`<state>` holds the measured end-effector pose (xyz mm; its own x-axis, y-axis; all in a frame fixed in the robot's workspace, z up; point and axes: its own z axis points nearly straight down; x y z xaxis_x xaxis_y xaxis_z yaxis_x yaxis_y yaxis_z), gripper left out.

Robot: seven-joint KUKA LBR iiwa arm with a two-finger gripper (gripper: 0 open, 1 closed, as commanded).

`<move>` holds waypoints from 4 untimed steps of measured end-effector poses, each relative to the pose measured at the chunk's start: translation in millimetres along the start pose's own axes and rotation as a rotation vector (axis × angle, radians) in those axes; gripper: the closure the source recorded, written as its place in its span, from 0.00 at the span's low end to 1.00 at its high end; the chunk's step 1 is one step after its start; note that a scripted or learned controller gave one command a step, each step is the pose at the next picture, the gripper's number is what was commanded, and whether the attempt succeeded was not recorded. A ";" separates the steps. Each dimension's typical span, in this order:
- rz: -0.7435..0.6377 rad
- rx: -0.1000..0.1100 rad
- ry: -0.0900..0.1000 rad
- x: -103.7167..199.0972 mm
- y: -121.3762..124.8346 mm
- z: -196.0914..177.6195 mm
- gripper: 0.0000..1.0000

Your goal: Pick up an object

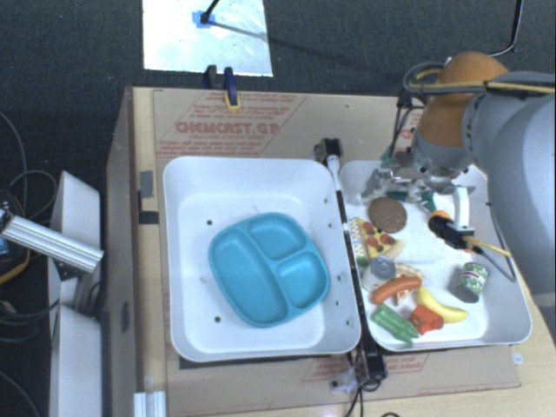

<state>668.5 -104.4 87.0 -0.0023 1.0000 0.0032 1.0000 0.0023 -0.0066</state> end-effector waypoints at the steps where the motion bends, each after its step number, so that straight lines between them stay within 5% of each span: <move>1: -0.001 -0.006 -0.004 5.6 -6.5 1.1 0.00; 2: 0.002 0.007 0.003 -3.1 -1.7 1.7 0.00; 3: 0.001 -0.008 -0.004 0.3 -8.8 1.9 0.00; 4: 0.000 -0.012 -0.004 0.2 -7.4 -9.7 1.00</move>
